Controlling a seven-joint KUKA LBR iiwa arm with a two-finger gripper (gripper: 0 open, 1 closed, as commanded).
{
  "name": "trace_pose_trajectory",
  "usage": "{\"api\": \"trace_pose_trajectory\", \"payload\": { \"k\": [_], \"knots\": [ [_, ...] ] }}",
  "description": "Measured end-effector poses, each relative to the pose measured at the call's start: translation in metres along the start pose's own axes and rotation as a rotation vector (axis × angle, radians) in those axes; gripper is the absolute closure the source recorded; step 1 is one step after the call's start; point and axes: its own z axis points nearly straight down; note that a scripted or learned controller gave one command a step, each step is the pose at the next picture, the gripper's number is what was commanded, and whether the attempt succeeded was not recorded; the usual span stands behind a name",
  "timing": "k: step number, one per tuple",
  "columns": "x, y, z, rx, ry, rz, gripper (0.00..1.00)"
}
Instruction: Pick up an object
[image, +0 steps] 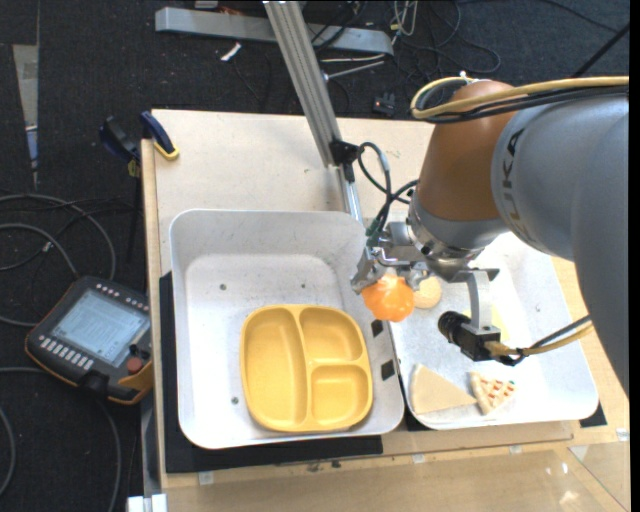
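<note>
We note a dark carpeted floor (70, 90) strewn with black cables (50, 230), a pale beige wooden bench top (240, 160), a grey-and-orange handheld control pendant (92, 338) at left, a slanted aluminium rail (305, 80), even light.

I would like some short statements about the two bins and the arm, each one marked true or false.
1. The yellow divided tray lies in the left bin. True.
2. An orange object is right under the hand. True.
3. The pizza slice toy lies on the yellow tray. False: it lies in the right bin.
4. The tray has two compartments. False: it has three.
</note>
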Motion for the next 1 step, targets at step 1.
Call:
{"api": "trace_pose_trajectory", "payload": {
  "k": [1],
  "knots": [
    [0.0572, -0.0058, 0.0021, 0.002, 0.000, -0.001, 1.00]
  ]
}}
